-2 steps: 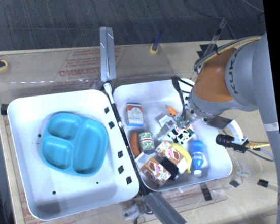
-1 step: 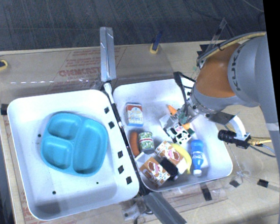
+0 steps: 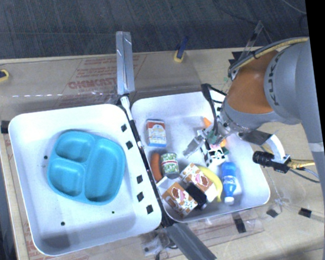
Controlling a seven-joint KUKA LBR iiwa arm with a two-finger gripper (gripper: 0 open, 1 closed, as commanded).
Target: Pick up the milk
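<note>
- Camera view, the milk: I take the small carton with black-and-white cow patches point(image 3: 215, 156) to be the milk, though any print on it is too small to read. It sits in the right bin point(image 3: 174, 104), right of the middle, with a blue-and-white bottle point(image 3: 230, 182) just below it and a banana point(image 3: 215, 186) close by.
- Camera view, the neighbours: a green can point(image 3: 169, 163) and an orange stick-shaped thing point(image 3: 156, 166) lie to the carton's left. A red-and-white carton point(image 3: 156, 132) stands further up the bin, and two brown boxes point(image 3: 188, 189) crowd the lower part. The left bin point(image 3: 27, 138) carries a blue divided tray point(image 3: 87, 166).
- How I expect it to handle: a small carton like this should be light, with stiff, flat walls that may dent if squeezed hard. Its coated faces could be slippery. I would take it across two opposite flat sides, around mid-height, from the side that is clear of the bottle.
- Camera view, the arm: the grey arm point(image 3: 290, 86) reaches in from the right, its orange band point(image 3: 251, 94) over the bin's right edge. The wrist points down and leftward into the bin, and the jaws are low, just above and left of the cow-patched carton.
- Jaws: I cannot tell whether they are released or clenched, and I see nothing between them.
</note>
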